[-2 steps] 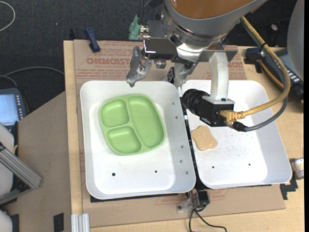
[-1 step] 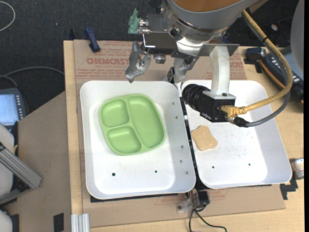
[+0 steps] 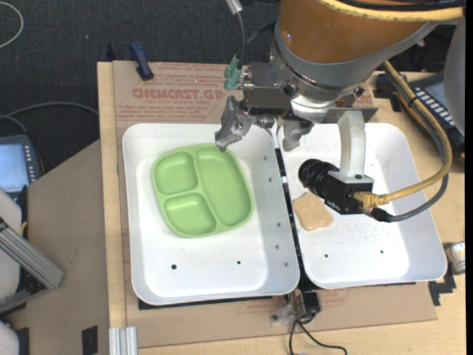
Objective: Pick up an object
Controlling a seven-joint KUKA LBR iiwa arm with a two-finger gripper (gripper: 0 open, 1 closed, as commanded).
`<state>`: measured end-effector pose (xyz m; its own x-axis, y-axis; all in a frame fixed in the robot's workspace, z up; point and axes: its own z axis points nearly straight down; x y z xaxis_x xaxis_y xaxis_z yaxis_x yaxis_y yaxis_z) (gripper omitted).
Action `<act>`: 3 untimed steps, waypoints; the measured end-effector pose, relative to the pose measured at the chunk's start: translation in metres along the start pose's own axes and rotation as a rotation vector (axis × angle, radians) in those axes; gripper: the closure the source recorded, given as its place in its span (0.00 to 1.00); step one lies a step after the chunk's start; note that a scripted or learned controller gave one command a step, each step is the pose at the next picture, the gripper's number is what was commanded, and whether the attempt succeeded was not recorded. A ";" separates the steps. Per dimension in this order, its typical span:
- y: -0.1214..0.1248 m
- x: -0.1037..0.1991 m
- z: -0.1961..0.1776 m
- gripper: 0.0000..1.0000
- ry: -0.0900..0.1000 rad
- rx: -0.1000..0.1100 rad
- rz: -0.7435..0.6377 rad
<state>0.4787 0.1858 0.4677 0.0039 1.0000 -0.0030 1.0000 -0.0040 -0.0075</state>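
Note:
A light green divided plate [image 3: 199, 191] lies in the left bin [image 3: 140, 220], toward its back. A tan, toast-like flat piece [image 3: 313, 214] rests in the right bin [image 3: 414, 213] near the divider, its upper edge hidden under a black cylinder. My gripper [image 3: 260, 136] hangs over the back end of the divider between the bins. It is open, with the left finger [image 3: 230, 130] just above the plate's far rim and the right finger [image 3: 291, 134] over the right bin. Nothing sits between the fingers.
A black cylindrical unit [image 3: 331, 186] with a yellow cable [image 3: 414, 191] is mounted on the arm and hangs over the right bin. A blue clamp [image 3: 141, 60] sits on the cardboard sheet [image 3: 177, 87] behind the bins.

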 end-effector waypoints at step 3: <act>0.000 -0.041 0.060 1.00 -0.003 0.009 0.002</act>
<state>0.4780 0.1444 0.4074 0.0054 1.0000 -0.0060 0.9998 -0.0055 -0.0166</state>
